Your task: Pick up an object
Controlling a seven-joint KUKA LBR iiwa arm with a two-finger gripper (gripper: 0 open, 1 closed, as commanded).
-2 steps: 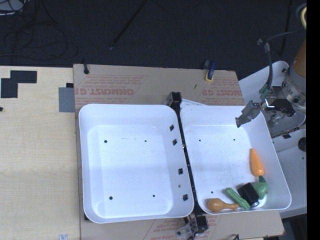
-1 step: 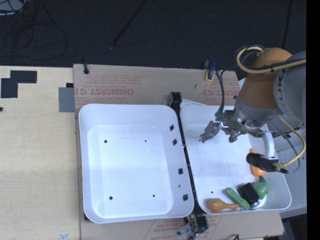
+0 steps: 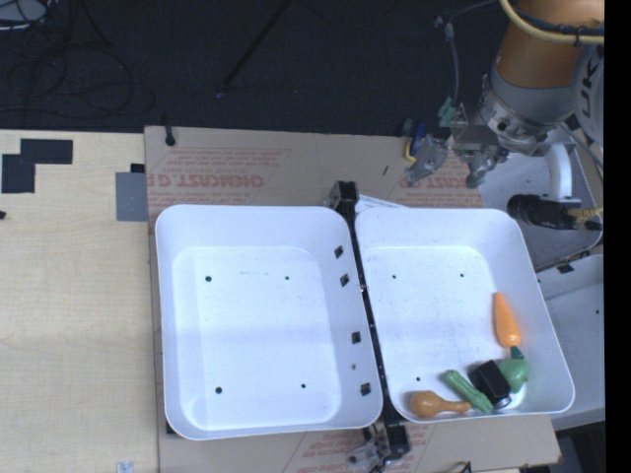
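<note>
Camera view looks down on two white bins side by side on the counter. The left bin lies well down and to the left of the pincer. The right bin sits just below the pincer and holds four small objects, all bunched in its near right corner, well apart from the pincer: one tan pear-shaped toy, one green piece, one black block touching the green piece, and one orange carrot-like toy farthest right. The pincer hangs above the bin's far rim, its two fingers spread apart with nothing between them.
</note>
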